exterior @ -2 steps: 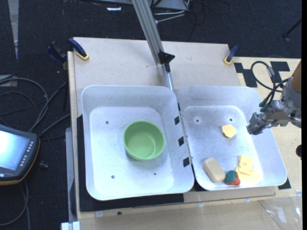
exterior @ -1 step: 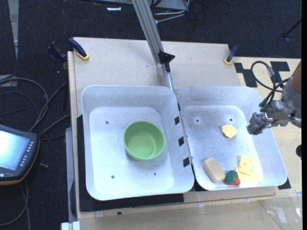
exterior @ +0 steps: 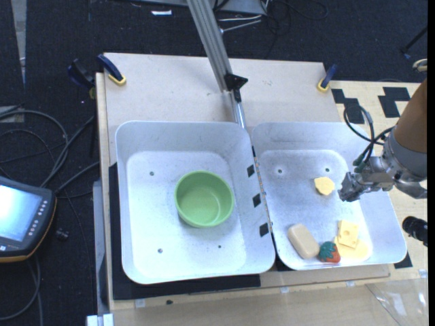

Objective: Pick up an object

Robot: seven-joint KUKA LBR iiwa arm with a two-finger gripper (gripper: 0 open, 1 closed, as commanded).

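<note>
Nothing appears to have been picked up yet, so the whole task is judged to lie ahead: a target has to be reached, grasped and lifted.

Nearest the camera, along the front edge of the right bin (exterior: 299,141), three things lie close together. There is one tan oblong block (exterior: 303,241), one small red and green piece (exterior: 329,252) just beside it, and one flat yellow piece with holes, like a cheese slice (exterior: 351,240), touching or nearly touching the red and green piece.

Further back in the same bin lies one small yellow chunk (exterior: 325,185), well apart from the front cluster. The gripper (exterior: 348,190) hangs just beside this chunk, on its right, low over the bin floor. From this slant it cannot be told whether its fingers are apart or together, and nothing is seen between them. The yellow chunk looks the likeliest target, being closest.

That makes four loose objects in the right bin.

The left bin (exterior: 136,141) carries one green bowl (exterior: 204,198), upright, near its middle.

There are two white bins in all, side by side on the worktop (exterior: 170,87), whose far corners each carry one blue and yellow clamp (exterior: 112,70).
</note>
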